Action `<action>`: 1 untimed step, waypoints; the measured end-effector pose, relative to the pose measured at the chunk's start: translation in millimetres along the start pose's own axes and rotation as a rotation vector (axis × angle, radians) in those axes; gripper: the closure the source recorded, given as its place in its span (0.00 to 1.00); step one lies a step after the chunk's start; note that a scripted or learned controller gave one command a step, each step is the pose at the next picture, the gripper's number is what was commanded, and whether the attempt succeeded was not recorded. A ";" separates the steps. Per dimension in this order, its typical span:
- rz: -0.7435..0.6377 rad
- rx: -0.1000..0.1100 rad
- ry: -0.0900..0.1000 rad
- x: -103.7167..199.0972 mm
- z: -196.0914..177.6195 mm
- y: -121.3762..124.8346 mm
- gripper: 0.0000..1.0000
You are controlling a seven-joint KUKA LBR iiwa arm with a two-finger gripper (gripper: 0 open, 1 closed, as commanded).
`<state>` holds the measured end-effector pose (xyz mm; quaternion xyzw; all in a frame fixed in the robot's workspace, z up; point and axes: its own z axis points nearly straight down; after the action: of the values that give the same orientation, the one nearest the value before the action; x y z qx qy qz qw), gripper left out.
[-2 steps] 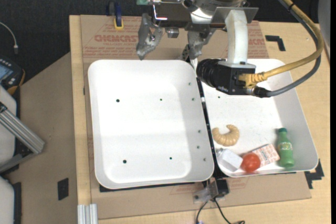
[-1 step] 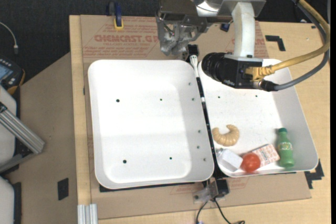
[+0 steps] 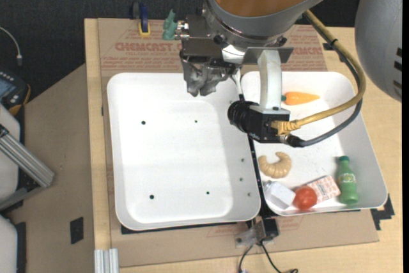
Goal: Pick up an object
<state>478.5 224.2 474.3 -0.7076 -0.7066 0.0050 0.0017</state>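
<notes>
Bright, even light; sharp; faint soft shadows.

"CHEMCAST" printed red on brown board (image 3: 128,48).

All the stuff sits in the right bin (image 3: 358,105). There's a small orange carrot (image 3: 300,98) lying flat near the far side, pointy end to the right. Further toward the near end is a tan croissant (image 3: 276,165), curled like a crescent, close to the bin's left wall. Nearer still, a red tomato (image 3: 305,198) rests against a white packet with red print (image 3: 323,188), with a small white cup (image 3: 276,195) just left of the tomato. A green bottle (image 3: 347,180) lies by the right edge, cap pointing to the far side.
</notes>
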 end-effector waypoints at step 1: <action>0.001 0.002 -0.001 -5.4 87.0 0.5 1.00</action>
<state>478.2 218.4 387.4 -0.7079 -0.7063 0.0059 0.0022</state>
